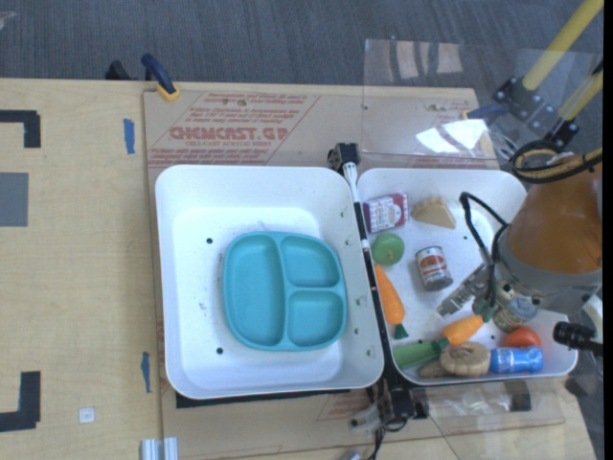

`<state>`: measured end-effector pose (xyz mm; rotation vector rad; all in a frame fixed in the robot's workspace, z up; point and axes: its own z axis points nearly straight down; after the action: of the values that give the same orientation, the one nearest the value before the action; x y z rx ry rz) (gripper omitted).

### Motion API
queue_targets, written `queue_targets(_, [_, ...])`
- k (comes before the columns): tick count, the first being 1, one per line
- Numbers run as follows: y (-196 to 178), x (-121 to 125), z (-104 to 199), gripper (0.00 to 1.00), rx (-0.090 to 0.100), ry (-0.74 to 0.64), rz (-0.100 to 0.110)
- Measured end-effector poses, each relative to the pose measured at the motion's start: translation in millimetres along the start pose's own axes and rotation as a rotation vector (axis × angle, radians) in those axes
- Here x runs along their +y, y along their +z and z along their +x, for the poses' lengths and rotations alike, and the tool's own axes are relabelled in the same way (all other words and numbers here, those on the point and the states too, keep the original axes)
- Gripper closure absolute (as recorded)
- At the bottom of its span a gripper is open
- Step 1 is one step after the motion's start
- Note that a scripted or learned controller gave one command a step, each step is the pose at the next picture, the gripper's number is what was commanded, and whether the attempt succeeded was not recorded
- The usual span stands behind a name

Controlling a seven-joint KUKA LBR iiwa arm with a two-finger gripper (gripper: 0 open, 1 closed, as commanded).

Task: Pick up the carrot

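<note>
The carrot (388,298) is orange with a green stub at its near end. It lies lengthwise along the left wall of the right bin (479,185), just below a green ball (388,249). The arm's orange band (565,228) hangs over the bin's right side. My gripper (468,293) reaches down and to the left from it, low over the bin floor. It is a short way to the right of the carrot and apart from it, between a small can (433,267) and an orange piece (463,330). The carrot lies free.
The right bin also holds a purple packet (386,212), a tan wedge (434,213), a green cucumber (414,355), a tan bagel (465,359), a blue bottle (515,360) and a red tomato (522,336). A teal divided plate (284,290) sits in the left bin (192,257).
</note>
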<state>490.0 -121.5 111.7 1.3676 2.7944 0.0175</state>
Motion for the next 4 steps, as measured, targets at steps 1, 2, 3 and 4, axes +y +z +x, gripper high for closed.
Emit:
queue_targets(1, [0.6, -0.3, 0.2, 0.00, 0.001, 0.000, 0.001])
queue_targets(2, [-9.9, 2.4, -1.0, 1.00, -0.004, -0.001, -0.005])
queue_targets(3, [-9.2, 2.0, -0.7, 0.00, -0.003, -0.001, -0.004])
queue_targets(4, [21.8, -15.6, -9.1, 0.00, 0.018, -0.181, 0.011])
